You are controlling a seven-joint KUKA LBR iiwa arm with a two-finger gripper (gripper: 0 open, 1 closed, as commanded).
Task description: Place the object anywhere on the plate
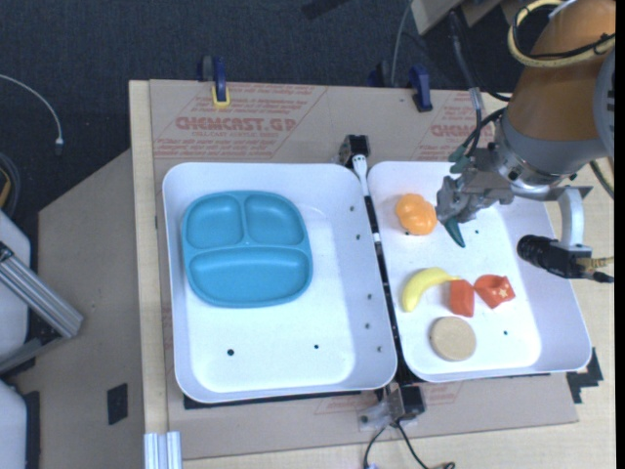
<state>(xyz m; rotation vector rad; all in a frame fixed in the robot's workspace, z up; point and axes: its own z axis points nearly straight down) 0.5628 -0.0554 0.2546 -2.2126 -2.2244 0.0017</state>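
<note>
Clearly, the blue plate is the reference for everything on this bench, so I describe each place from it. It lies flat in the upper part of the left bin, with three compartments facing up and nothing in them, which I think is because it waits to receive an object.

To the right of the plate, across the seam where the two bins touch, stands the right bin with all the loose food. Nearest to the plate on that side is an orange fruit, about level with the plate's upper half. Further right and lower than the plate's middle lie a yellow banana, two red pieces just beside it, and a round tan disc below them. They lie scattered, probably so that each can be picked separately.

Furthest right from the plate is the gripper. It hangs just beside the orange fruit, on its far side from the plate. I judge the fruit is the object meant to be grasped. The fingers point down and look close together with nothing between them, though I am not fully sure at this size.
</note>
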